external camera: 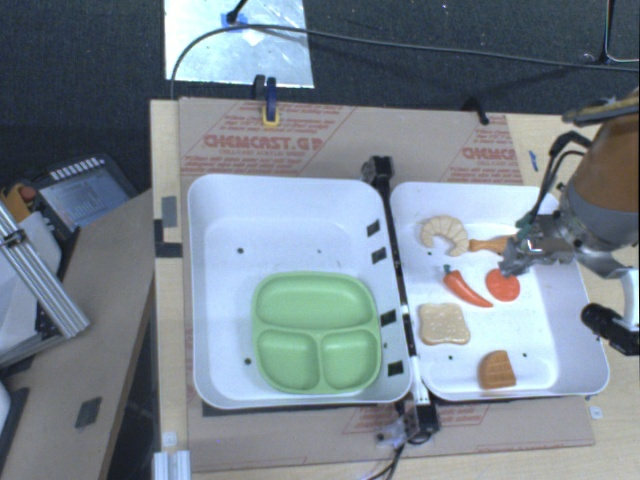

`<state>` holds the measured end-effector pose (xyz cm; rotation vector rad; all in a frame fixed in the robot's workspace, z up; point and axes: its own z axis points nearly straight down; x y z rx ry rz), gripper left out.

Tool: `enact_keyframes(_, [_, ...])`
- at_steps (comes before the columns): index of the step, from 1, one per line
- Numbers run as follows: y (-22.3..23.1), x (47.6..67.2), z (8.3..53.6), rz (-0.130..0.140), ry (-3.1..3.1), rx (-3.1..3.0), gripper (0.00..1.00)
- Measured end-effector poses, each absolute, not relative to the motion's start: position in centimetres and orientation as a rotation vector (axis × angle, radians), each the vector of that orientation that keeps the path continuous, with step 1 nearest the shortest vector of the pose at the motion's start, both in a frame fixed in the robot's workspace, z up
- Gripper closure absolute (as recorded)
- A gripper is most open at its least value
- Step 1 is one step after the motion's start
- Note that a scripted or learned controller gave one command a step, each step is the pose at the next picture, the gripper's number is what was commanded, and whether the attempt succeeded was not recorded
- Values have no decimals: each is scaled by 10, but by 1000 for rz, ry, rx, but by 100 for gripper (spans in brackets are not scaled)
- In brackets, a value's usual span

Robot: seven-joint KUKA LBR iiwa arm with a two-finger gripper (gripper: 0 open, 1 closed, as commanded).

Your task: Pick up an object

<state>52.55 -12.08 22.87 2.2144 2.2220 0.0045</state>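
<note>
Two white bins: left bin (215,208), right bin (570,368). One green divided plate (315,330), three compartments. Five food pieces: one croissant (444,232), one red pepper (465,288), one tomato slice (504,287), one bread slice (443,323), one brown bun piece (496,370).

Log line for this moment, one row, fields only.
arm: over right bin | gripper: above tomato slice | nearby: red pepper, croissant | left bin: green tray
</note>
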Motion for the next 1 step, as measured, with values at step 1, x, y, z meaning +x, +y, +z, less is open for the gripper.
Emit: enact_keyframes(1, [-68, 540, 233, 5, 2231, 2209, 100])
